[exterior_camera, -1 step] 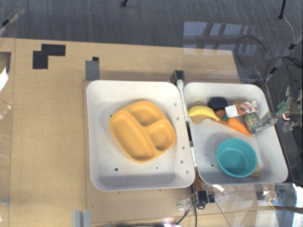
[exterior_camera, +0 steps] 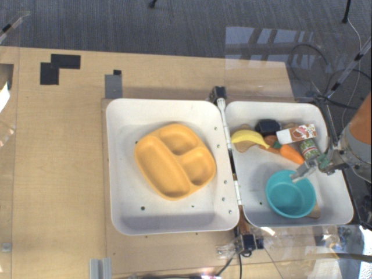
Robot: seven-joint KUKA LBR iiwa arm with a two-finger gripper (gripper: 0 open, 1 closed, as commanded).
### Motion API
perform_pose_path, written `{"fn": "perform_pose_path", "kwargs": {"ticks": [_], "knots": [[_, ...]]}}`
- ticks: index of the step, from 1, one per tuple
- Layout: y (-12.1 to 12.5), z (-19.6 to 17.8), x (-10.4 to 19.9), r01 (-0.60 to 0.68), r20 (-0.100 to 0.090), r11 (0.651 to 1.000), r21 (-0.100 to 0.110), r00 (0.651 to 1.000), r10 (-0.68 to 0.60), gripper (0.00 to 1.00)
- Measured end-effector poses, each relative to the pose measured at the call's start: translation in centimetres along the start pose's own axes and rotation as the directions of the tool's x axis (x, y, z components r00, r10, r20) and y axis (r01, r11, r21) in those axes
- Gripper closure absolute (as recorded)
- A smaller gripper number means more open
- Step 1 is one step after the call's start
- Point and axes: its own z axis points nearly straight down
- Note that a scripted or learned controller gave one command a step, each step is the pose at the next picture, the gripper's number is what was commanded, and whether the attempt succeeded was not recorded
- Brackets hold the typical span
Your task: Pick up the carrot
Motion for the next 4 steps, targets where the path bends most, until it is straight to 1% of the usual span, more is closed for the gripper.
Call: {"fn": "perform_pose_path", "kwargs": {"ticks": [1, 2, 3, 4], "knots": [[7.2, 6.8, -4.2, 0.039, 0.004, 0.999, -0.014, 0.999, -0.039, 0.00], [9.0, 10.2, -1.2, -0.100, -0.002, 0.995, -0.008, 0.995, 0.100, 0.00], [9.3, 8.9, -1.2, -0.094, -0.002, 0.996, -0.011, 0.996, 0.094, 1.00], [15.4, 2.7, 3.3, -0.046, 0.002, 0.999, -0.011, 0.999, 0.046, 1.00]]}}
